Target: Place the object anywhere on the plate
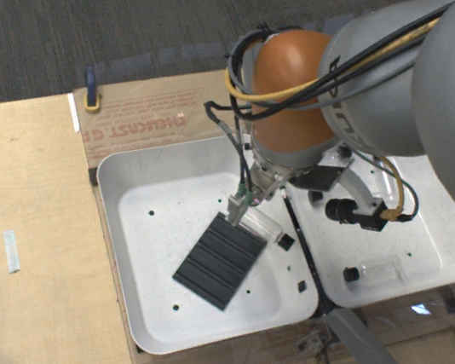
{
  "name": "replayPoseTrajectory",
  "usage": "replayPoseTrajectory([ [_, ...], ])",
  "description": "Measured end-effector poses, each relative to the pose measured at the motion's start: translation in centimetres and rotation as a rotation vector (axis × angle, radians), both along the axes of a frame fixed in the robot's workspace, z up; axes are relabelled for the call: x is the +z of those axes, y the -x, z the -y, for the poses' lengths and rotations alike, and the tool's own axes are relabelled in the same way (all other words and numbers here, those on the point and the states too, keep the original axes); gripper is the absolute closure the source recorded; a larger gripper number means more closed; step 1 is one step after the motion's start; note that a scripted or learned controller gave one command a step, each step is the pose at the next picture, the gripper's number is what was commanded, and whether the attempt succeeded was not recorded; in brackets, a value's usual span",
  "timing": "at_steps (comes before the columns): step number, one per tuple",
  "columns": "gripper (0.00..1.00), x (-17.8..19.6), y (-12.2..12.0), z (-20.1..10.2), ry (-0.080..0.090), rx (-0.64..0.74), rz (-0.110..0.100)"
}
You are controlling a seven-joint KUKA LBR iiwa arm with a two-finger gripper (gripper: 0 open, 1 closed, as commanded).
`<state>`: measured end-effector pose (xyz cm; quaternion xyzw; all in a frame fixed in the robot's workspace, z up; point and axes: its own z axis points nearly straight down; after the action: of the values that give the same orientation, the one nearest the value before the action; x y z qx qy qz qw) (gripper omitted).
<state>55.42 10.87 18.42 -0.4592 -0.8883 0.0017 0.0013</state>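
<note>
A: Plate point(220, 262), dark and ribbed, lies tilted in the left bin point(133, 236), centre frame.

B: Gripper point(245, 204)?

A: At its upper corner; whether it holds anything, I cannot tell. A clumsy descent might shove it.

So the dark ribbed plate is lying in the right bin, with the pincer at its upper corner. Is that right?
Not quite. The camera view shows the plate lying in the left bin, not the right bin. The rest holds: the pincer is at the plate's upper corner.
</note>
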Motion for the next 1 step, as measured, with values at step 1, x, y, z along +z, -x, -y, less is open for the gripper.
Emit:
replayPoseTrajectory([
  [1, 1.0, 1.63, 3.16, 1.07, -0.002, 0.428, 0.001],
])
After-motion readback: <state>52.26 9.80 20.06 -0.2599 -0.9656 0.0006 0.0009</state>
